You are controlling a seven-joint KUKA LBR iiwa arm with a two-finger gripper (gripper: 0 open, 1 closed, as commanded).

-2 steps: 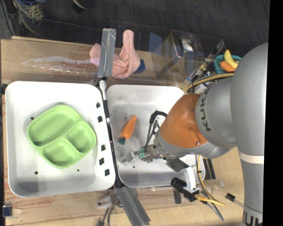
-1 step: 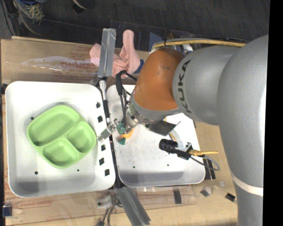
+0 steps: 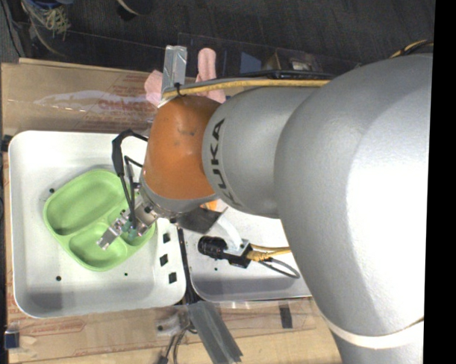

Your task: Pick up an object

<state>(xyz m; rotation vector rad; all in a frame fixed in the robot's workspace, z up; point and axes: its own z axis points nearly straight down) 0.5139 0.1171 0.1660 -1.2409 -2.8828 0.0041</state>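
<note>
A light green dish with two compartments lies in the left white bin, towards its middle. My gripper hangs low over the near right compartment of that dish, close to its inner wall or touching it. I see nothing held in it. The orange band of the arm sits just above and to the right of the gripper, and the big grey arm covers most of the right bin.
A pink object and a second pink bit show past the arm at the far side. A small orange piece peeks out under the arm at the right bin's left part. Brown cardboard borders the bins.
</note>
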